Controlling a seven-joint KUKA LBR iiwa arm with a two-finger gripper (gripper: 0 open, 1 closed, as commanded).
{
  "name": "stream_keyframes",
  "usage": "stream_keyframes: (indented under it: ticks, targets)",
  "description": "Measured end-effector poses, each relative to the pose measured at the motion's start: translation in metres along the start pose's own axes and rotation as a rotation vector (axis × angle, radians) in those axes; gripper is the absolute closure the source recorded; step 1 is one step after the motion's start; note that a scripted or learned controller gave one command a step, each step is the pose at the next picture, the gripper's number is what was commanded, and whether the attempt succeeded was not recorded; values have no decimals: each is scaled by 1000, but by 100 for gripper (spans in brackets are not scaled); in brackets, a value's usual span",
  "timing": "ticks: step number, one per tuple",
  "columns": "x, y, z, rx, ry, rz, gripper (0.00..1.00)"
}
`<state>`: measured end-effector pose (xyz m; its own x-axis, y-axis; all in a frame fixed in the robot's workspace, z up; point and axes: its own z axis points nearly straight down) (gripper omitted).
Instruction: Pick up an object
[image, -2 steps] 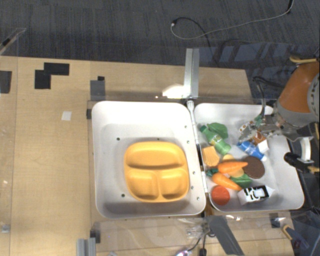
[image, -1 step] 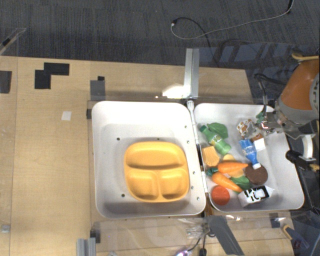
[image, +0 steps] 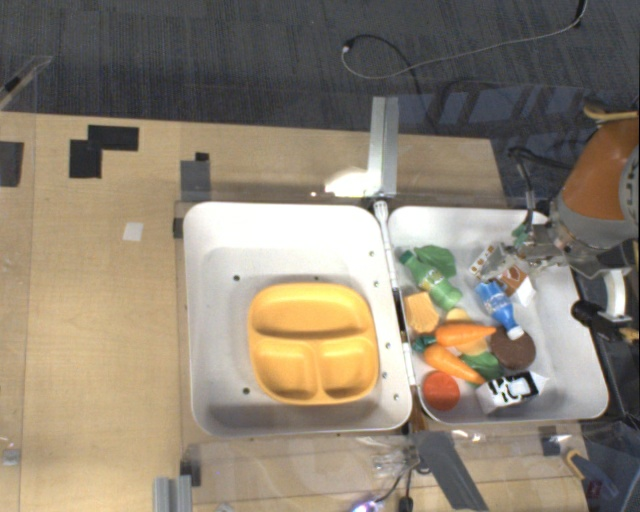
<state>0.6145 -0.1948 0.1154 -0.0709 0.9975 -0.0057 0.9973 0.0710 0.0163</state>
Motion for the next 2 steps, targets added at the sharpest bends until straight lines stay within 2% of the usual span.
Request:
stream_keyframes:
  ticks: [1, 2]
  targets:
    - [0, 2, -12, -6, -2, -2, 100]
    - [47, -35, -96, 10, 4, 75, 100]
